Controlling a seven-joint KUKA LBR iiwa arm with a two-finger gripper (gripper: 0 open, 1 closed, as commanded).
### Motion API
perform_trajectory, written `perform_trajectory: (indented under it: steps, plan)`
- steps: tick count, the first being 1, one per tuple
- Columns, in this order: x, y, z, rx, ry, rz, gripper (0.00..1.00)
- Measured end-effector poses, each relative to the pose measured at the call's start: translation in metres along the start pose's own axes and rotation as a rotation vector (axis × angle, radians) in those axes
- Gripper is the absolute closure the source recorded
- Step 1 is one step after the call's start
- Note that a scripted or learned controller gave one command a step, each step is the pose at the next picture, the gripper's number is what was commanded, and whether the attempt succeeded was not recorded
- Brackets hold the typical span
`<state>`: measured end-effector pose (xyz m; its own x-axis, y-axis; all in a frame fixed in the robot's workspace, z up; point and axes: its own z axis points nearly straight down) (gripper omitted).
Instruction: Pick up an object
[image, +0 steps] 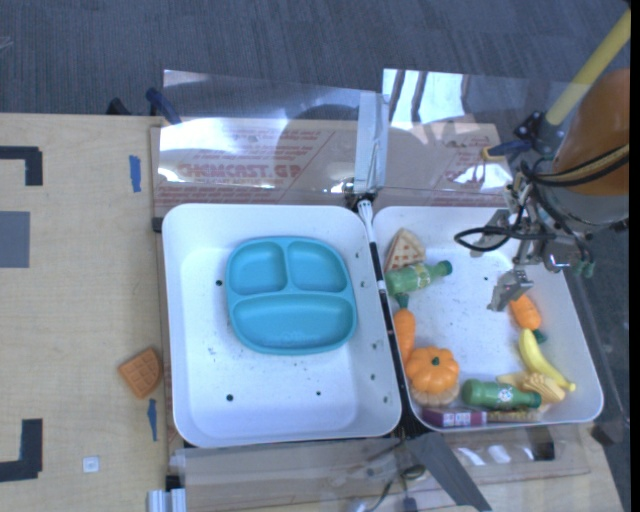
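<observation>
Hovering over the right bin (590, 385) near its far right edge, the gripper (512, 290) points down with its tip just beside a small orange piece (526, 312); can't tell whether it's open or closed, and nothing shows clamped in it. Same bin: banana (540, 362) along the right edge, pumpkin (433, 370) and carrot (404, 330) by the left wall, green bottle (415, 277) and waffle wedge (404, 248) toward the far left corner, second green bottle (498, 394) along the near edge. Left bin (190, 300) holds a blue divided plate (290, 295); a waffle square (141, 371) lies on the bench left of it.
</observation>
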<state>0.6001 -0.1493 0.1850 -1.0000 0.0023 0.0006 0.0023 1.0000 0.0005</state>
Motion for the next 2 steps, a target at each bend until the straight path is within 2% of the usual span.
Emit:
perform_trajectory:
  steps: [1,2]
  plan:
    - [0.053,-0.06,0.087,-0.003,0.008,-0.107,0.0]
    - [0.049,-0.073,0.097,-0.001,-0.007,-0.116,0.0]
